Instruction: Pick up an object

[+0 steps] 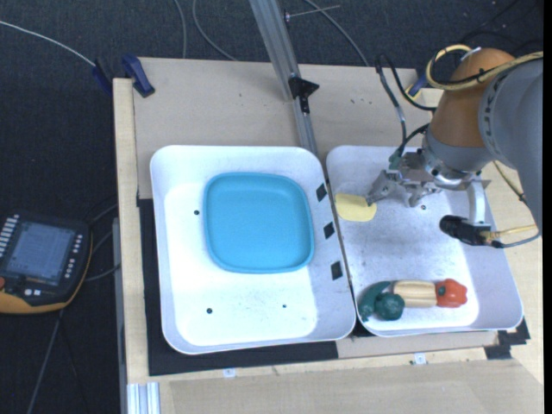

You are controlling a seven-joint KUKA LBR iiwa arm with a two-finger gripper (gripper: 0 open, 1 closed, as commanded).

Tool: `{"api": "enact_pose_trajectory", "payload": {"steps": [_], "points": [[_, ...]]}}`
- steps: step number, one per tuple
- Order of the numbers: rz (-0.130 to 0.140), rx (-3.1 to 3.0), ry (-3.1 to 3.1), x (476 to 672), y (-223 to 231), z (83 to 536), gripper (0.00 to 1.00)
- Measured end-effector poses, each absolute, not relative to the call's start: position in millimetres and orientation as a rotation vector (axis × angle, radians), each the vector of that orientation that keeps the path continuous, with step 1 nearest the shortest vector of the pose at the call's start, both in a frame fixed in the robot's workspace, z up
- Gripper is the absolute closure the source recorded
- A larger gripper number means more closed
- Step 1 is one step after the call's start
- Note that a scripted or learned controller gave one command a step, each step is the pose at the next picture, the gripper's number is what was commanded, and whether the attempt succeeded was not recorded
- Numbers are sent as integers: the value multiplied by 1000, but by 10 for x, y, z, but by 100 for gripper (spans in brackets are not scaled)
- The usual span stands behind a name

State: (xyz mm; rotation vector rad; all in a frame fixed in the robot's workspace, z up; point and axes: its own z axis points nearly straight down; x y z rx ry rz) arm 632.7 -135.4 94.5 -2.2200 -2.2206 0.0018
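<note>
Even, diffuse light falls from overhead, bright on the two white bins (172, 231), which wash out slightly and lose surface detail. Shadows are faint and short (a soft one under the blue plate (259, 222)). The dark floor (52, 102) stays dim. Focus is moderate overall, with coarse, slightly grainy resolution.

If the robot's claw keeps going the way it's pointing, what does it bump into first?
Most likely the pale yellow object in the right bin. The gripper points toward the view's left, and its tip already sits at that object's edge. Depth is hard to judge from above, so it might pass just over it.
</note>
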Motion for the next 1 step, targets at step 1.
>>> {"api": "enact_pose_trajectory", "payload": {"steps": [1], "points": [[-2, -2222, -2223, 6338, -1354, 1067, 100]]}}
